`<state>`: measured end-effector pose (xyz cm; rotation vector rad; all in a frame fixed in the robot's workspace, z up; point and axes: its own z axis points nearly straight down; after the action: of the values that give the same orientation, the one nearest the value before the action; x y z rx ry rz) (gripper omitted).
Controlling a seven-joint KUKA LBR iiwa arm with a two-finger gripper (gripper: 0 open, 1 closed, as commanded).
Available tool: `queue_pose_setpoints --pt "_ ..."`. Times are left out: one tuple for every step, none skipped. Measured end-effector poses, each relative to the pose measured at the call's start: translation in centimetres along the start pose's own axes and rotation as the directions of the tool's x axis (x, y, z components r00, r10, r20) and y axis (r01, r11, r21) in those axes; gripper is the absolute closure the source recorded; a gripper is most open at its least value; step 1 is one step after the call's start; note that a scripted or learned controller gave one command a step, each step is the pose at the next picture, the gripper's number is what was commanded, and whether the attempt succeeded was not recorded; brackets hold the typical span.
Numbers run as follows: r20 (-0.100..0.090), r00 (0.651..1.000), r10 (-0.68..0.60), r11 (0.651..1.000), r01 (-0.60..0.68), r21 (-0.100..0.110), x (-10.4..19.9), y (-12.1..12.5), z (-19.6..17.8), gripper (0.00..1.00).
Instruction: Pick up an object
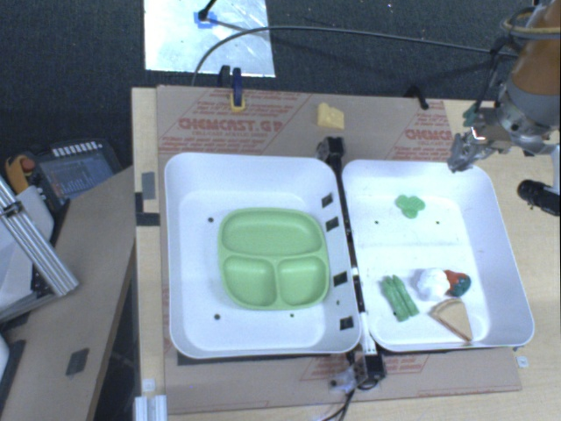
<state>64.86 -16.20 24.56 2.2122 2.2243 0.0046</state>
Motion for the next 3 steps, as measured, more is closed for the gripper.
queue_pose_setpoints --pt "-0.003 1.000 -0.004 1.000 0.004 0.003 5.6 0.2 0.8 1.00" --pt "-0.003 1.000 -0.004 1.000 0.004 0.006 10.9 -0.7 2.1 1.00" --pt "-0.002 1.000 -0.003 1.000 0.003 0.007 15.6 -1.8 2.9 1.00"
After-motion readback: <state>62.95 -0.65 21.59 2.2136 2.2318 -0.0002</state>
